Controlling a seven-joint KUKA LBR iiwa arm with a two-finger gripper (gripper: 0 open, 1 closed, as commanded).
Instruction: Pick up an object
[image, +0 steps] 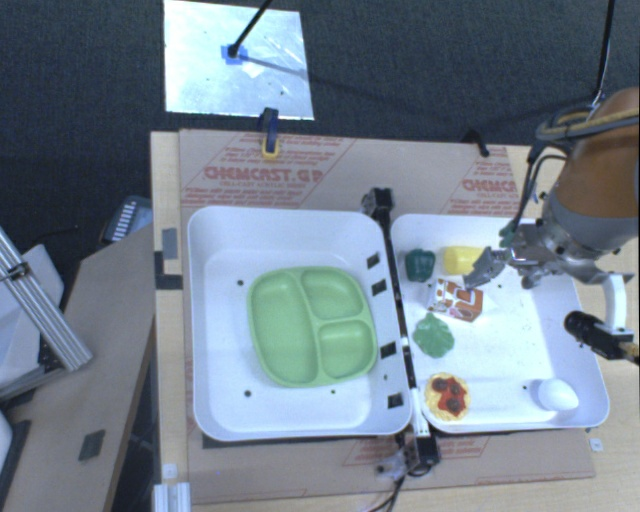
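Hovering low over the right bin (590, 400), the gripper (487, 268) sits near the bin's far edge, just beside the yellow block (461, 258) and right above the small printed packet (458, 300). Honestly I can't tell whether the claw is apart or together, it's just a dark blur at this angle, and nothing obviously sits in it.

Pickable stuff is all in the right bin: a dark green pepper-looking piece (419, 264) by the far left corner, the yellow block next to it, the packet a bit nearer, a leafy green lump (434, 336) along the left wall, a little pizza-looking thing (448, 395) at the near left corner, and a white egg shape (556, 394) toward the near right corner. Left bin (215, 240) just has the green divided plate (308, 326).

My take: the yellow block is the best bet, chunky with straight sides. The packet looks flat and would probably slip under the tips. I'd centre over the block, keep clear of the pepper piece and the far wall so the tips don't snag, go straight down, close, then lift slow and check it actually came up.
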